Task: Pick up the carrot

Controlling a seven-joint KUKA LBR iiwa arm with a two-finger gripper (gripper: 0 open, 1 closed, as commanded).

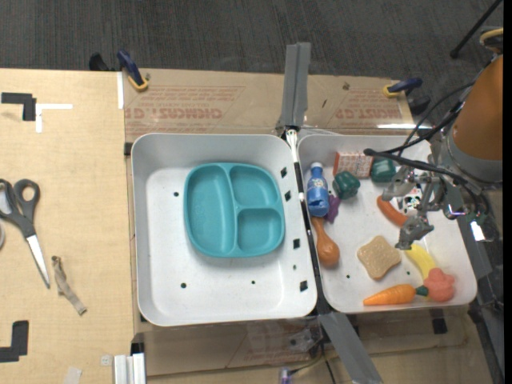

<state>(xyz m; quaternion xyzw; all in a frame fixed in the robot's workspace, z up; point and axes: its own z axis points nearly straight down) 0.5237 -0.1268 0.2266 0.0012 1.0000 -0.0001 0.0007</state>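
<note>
My end effector (416,229) hangs over the right half of the right bin (352,298), above the banana (421,258); whether it is wide or narrow I cannot tell. The carrot (392,295) lies flat near this bin's front wall, a smooth orange taper with its green top touching the pink lumpy toy (439,285) in the front right corner. Open floor lies left of the carrot's tip. A textured bread slice (378,257) sits just behind it, apart. The blue bottle (317,190) and a brown drumstick-shaped toy (324,245) crowd the left wall. The left bin (152,238) holds a glossy teal divided plate (235,210) with bare floor all round it. Scissors (24,218) lie on the counter (64,158), well apart.
</note>
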